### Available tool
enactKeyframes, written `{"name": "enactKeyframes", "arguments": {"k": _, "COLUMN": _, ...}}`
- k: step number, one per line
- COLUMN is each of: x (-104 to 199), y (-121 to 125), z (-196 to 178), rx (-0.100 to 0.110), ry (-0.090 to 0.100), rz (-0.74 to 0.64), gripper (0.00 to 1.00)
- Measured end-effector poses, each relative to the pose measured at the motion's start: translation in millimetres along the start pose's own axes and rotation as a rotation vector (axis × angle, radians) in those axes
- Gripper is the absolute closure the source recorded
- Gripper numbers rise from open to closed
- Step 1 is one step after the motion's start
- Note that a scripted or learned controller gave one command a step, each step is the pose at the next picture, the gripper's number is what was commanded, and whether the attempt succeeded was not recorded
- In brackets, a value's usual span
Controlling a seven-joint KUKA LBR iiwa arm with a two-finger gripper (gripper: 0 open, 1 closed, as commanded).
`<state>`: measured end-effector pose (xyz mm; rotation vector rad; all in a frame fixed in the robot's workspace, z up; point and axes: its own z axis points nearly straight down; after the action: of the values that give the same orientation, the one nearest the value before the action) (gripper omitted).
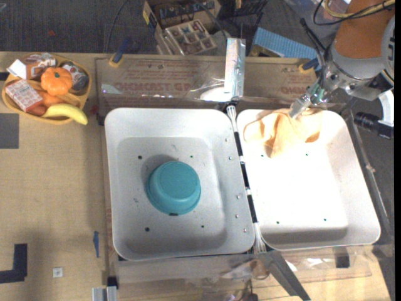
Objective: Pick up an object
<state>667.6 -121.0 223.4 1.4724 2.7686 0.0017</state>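
Note:
An orange-yellow cloth lies in the far left corner of the right bin. One part of it is drawn up into a peak. My gripper comes down from the upper right and meets that peak, with its fingers shut on the cloth's top edge. The rest of the cloth hangs and spreads onto the bin floor. A teal bowl sits upside down in the middle of the left bin, far from the gripper.
A basket of toy fruit with a banana and a small pumpkin stands at the bench's far left. Clear plastic wrap lies behind the bins. Boxes and cables lie on the floor beyond.

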Motion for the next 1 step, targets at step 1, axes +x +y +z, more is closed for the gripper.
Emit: {"name": "enactKeyframes", "arguments": {"k": 1, "x": 12.1, "y": 7.6, "z": 19.2, "rx": 0.001, "ry": 0.002, "rz": -0.151, "gripper": 1.0}}
